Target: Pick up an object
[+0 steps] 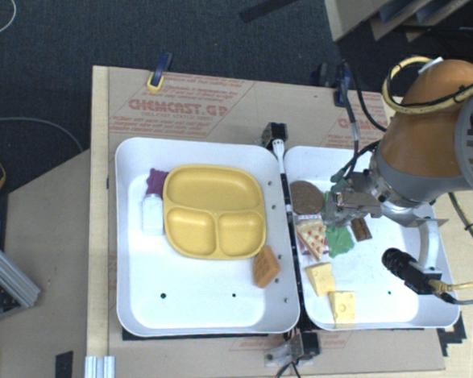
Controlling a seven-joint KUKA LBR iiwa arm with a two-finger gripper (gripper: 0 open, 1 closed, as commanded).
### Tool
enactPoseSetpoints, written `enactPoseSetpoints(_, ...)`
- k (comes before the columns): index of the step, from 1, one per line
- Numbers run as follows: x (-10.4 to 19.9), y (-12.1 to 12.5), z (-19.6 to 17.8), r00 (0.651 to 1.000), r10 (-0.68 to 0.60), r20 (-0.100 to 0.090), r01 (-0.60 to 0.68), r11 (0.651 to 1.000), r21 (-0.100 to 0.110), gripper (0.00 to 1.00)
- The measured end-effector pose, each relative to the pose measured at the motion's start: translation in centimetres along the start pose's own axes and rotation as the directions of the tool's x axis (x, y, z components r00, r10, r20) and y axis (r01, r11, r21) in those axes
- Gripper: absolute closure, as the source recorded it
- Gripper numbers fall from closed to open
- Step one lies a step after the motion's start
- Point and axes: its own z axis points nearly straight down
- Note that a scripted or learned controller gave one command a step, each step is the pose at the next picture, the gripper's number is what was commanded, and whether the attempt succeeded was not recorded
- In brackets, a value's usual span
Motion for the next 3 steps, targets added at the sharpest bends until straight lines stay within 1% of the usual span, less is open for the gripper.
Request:
enactPoseSetpoints(1, 1.0, -1.4, 0.5, 1.000, 0.004, 0.002, -0.004, 1.000, 0.001, 1.00)
enactPoseSetpoints(2, 0.0, 0.3, 0.9, 1.000, 0.006, 0.004, -0.006, 1.000, -0.005, 1.00)
enactPoseSetpoints(3, 0.8, -0.2, 2.0, 1.000, 0.005, 0.002, -0.005, 1.000, 0.001, 1.00)
